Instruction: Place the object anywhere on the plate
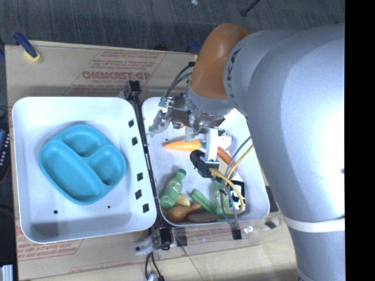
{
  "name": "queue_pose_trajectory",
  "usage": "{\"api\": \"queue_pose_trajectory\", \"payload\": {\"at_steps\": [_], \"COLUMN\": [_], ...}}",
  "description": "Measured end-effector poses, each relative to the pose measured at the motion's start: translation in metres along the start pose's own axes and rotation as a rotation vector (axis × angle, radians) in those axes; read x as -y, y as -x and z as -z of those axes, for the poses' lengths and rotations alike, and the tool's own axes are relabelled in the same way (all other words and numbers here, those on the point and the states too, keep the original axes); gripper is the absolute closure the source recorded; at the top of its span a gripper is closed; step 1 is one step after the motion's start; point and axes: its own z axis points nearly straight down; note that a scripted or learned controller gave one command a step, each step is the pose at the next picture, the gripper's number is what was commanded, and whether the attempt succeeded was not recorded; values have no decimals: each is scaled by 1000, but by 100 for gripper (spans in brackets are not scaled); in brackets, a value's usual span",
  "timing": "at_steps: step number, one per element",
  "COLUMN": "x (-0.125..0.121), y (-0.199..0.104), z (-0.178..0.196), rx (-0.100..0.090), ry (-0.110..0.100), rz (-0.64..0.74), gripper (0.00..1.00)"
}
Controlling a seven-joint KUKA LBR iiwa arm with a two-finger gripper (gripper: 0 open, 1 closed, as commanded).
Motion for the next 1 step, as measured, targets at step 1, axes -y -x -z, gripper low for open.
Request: {"api": "queue_pose_trajectory", "payload": {"at_steps": [1], "x": [0], "y": [-1], "z": [10], "rx": [-1], "ry": [-6], "rz": [9], "gripper": [100]}}
